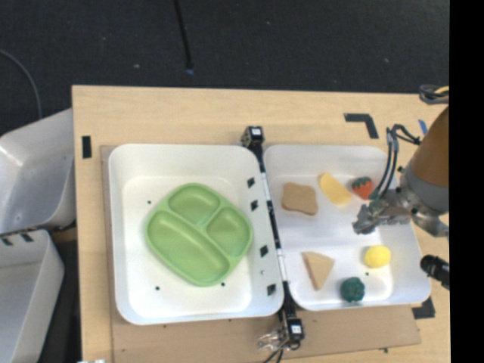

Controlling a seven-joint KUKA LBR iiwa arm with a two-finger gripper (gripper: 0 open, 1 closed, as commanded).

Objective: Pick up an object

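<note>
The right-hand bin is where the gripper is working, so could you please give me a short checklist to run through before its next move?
1. Gripper is over the right bin: ok.
2. Something is between its fingers: cannot tell; they are too blurred to read.
3. Nearest targets lie apart: ok; the yellow ball sits below the gripper, the red-orange piece above it.
4. Other pieces are separate from each other: ok; brown slice, tan wedge, dark green ball and yellow piece.
5. Green divided plate is in the left bin, out of the way: ok.
</note>
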